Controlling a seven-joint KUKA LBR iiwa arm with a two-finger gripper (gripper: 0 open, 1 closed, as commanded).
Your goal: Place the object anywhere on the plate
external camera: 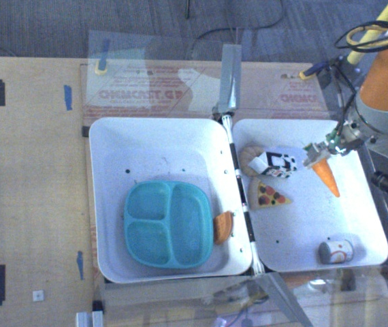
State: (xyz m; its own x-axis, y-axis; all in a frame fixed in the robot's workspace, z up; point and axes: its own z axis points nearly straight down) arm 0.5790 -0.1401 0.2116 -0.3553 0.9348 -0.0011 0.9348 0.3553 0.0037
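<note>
Camera view puts the toy carrot (326, 175) in the right bin (367, 251), near its upper right, with its broad top pinched in the gripper (322, 152); the jaws are closed on that end. Its long axis runs diagonally, tip pointing down and to the right. Left of it lie a pizza slice (271, 195) and a black-and-white toy (280, 163). The teal divided plate (169, 223) sits in the left bin (112, 148), an orange pastry (222, 227) touching its right edge.

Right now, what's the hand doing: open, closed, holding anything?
Hand: at the top end of the toy carrot in the right bin; cannot be told whether it is open, closed or gripping.
</note>
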